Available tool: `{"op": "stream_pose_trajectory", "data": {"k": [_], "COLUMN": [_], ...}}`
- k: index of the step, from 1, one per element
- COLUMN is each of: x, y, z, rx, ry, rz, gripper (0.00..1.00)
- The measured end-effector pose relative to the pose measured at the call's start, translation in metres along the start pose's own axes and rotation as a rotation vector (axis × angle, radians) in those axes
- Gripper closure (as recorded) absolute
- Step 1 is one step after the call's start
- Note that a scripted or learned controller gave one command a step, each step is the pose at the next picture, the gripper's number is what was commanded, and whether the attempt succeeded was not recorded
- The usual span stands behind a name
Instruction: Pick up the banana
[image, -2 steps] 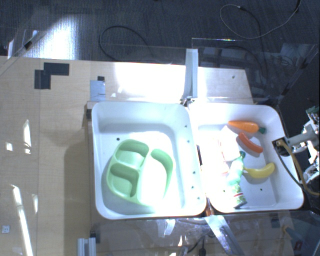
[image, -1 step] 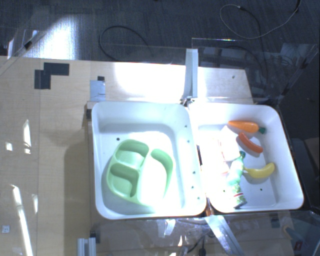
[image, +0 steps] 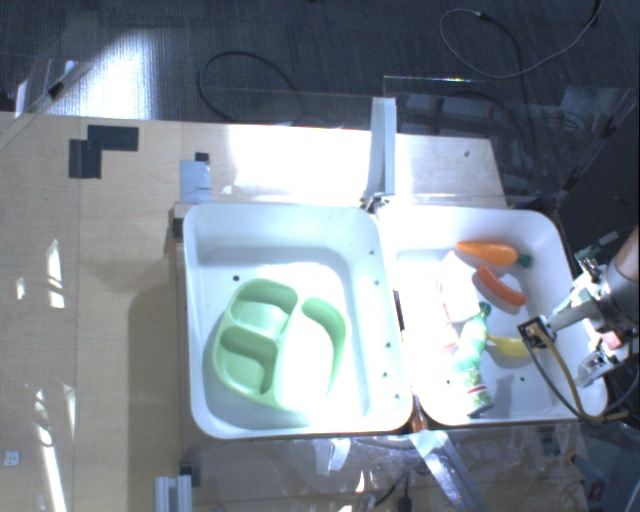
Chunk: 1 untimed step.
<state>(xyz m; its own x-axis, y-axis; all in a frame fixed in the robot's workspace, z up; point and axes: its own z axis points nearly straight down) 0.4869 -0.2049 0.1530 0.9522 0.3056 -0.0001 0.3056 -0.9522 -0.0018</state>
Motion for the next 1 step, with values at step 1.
{"op": "stream_pose_trajectory", "data": {"k": [1], "x": [0.0019], "y": [-0.0003], "z": [-0.0114], "rx": [-0.001], "ry": [0.004], "rz": [-0.003], "gripper": [1.0]}}
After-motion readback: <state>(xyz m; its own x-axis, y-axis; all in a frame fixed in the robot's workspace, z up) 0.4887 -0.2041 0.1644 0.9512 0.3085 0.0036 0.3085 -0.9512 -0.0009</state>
